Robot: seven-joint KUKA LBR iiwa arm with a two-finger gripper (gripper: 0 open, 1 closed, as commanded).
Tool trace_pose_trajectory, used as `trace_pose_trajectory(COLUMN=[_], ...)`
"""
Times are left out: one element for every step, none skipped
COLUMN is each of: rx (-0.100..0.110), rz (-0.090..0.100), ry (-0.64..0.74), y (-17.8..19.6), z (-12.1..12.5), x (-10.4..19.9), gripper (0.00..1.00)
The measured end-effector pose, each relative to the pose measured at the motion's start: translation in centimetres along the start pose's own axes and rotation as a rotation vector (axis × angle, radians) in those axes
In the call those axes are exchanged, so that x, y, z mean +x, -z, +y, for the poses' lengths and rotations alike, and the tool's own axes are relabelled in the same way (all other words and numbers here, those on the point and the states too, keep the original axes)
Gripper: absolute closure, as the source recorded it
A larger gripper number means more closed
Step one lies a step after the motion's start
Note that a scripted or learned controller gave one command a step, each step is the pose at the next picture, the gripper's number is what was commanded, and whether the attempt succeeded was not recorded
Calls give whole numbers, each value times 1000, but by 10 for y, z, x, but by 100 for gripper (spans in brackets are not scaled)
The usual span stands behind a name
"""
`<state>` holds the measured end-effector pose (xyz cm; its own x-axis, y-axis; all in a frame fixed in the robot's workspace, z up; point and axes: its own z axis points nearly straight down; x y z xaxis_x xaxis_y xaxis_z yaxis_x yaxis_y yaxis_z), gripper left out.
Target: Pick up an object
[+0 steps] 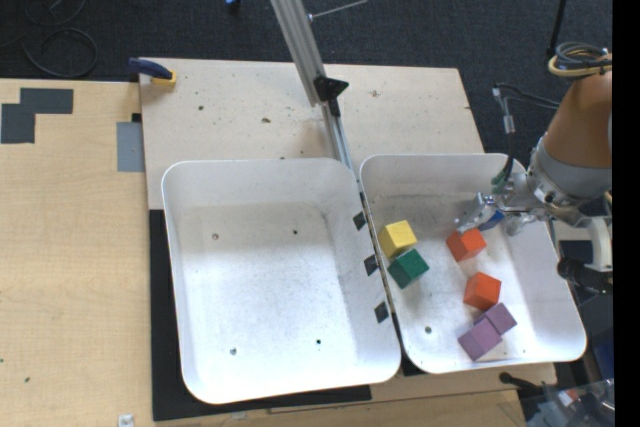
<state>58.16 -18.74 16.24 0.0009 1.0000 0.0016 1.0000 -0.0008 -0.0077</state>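
Gripper (482,215) just above the red cube (466,244), which sits right of the yellow cube (398,236); finger state: can't tell. Cube prob. light, rigid (likely foam/wood); grab opp. flat faces.

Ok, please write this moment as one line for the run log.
hand: low in right bin, beside upper red block | grasp: unclear | other blocks: yellow, green
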Motion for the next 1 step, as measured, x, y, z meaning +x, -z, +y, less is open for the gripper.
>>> trace_pose_trajectory(rx=[2], rz=[1], ry=[0], y=[-65], z=[-3], x=[-1], gripper=[0])
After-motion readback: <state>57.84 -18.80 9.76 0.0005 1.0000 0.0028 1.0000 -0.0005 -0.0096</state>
